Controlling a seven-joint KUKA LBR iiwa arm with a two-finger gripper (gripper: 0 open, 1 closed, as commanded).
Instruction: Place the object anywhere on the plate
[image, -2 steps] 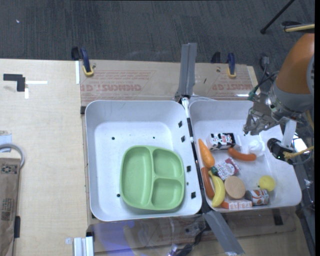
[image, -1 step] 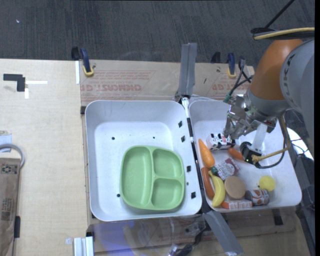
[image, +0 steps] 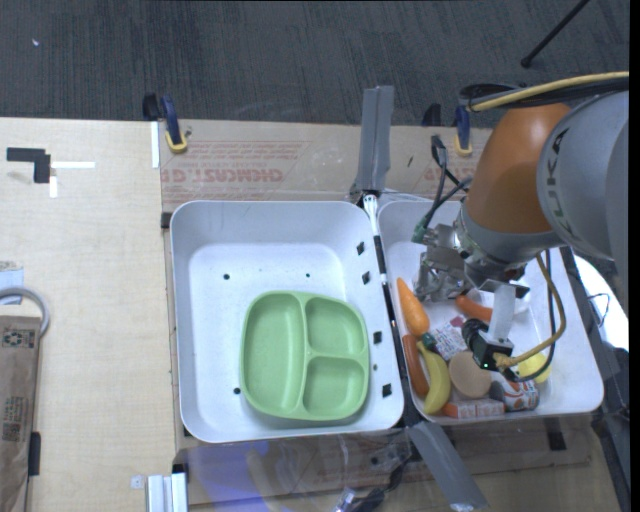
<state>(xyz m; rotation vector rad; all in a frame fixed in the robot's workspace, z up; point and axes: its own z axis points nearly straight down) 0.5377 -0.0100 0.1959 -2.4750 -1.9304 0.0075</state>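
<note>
A green plate (image: 305, 355) with three compartments lies in the left white bin (image: 200, 300), with nothing on it. My gripper (image: 441, 279) hangs low in the right bin (image: 575, 395), under the orange wrist band, just above and right of an orange carrot (image: 411, 305). Toy food is piled in that bin: a yellow banana (image: 435, 386), a second carrot (image: 416, 366), a beige round piece (image: 467, 376) and a red and white packet (image: 450, 338). The wrist hides whatever lies straight below the gripper.
The grey arm (image: 590, 170) covers the right bin's far right part. A small can (image: 516, 397) and another yellow piece (image: 531, 368) lie at that bin's front right. A raised divider (image: 380, 290) separates the two bins. Cardboard and a brown bag (image: 18, 385) lie to the left.
</note>
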